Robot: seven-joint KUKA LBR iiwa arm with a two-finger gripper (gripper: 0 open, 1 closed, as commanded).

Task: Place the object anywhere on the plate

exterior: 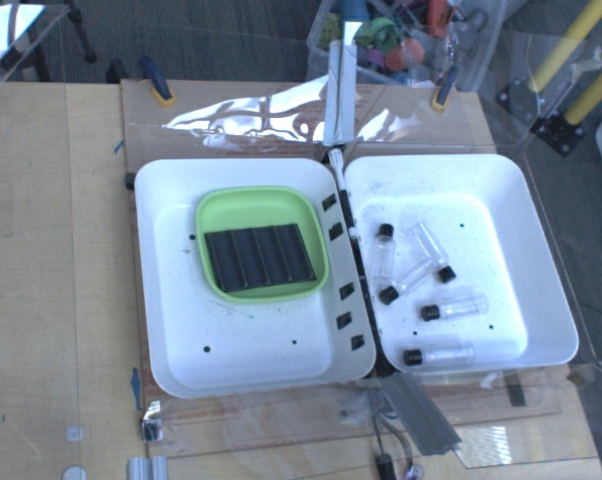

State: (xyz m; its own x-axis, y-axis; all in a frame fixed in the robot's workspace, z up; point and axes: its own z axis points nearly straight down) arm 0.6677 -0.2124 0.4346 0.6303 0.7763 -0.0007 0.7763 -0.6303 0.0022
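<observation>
We're looking down on both bins, and the action is waiting to start. The objects are lying in the right bin [526, 268]: five clear vials with black caps, none of them on the plate yet. One vial [383, 253] is lying near the divider with its cap pointing away from us. Two more [428, 248] [409, 278] are crossing or touching each other in the middle of the bin. A fourth vial [456, 308] is resting just below them, and a fifth vial [443, 353] is sitting close to the near wall.

The green plate [213, 213] is sitting in the left bin [171, 358], with a dark ribbed insert [259, 258] covering most of its floor.

So the step in hand, as I'm reading it, is picking one vial. The smart choice is looking like the fourth one — it's lying apart from the others, with bare floor on both sides. The crossed pair is asking for trouble, since closing on one is likely to be nudging the other. The fifth is hugging the wall, leaving little room on that side. These vials are round and smooth, so coming down across the body, not along it, is giving the best chance of keeping one from rolling away. Then it's a lift over the divider and a release anywhere above the green rim — the ribbed insert may be helping to stop a roll.

As for the arm's pose and the pincer's state, I cannot tell either one from this view.
</observation>
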